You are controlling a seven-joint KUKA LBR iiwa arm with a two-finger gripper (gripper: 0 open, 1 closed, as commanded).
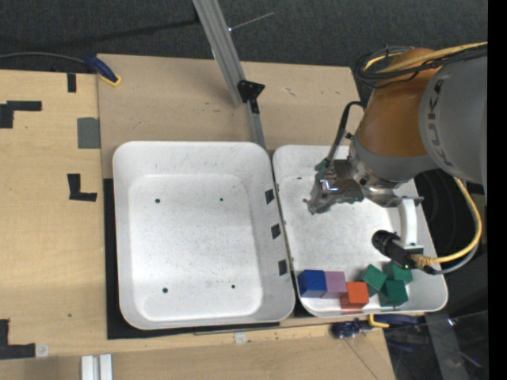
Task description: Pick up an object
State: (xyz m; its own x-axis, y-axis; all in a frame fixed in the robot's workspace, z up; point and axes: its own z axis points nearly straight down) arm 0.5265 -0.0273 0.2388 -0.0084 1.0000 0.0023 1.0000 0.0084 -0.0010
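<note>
Camera view: hand (319, 197) low over right bin (297, 163), above blocks (354, 286).

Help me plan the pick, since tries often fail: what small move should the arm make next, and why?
Probably shift the claw toward the near edge of the right bin. It hangs over bare floor in that bin's upper part, while the blue block, orange block and green blocks cluster at the near edge.

Grey arm (412, 125) over right bin (317, 161), coloured blocks (352, 285) along near edge, left bin (127, 165) alongside
</note>
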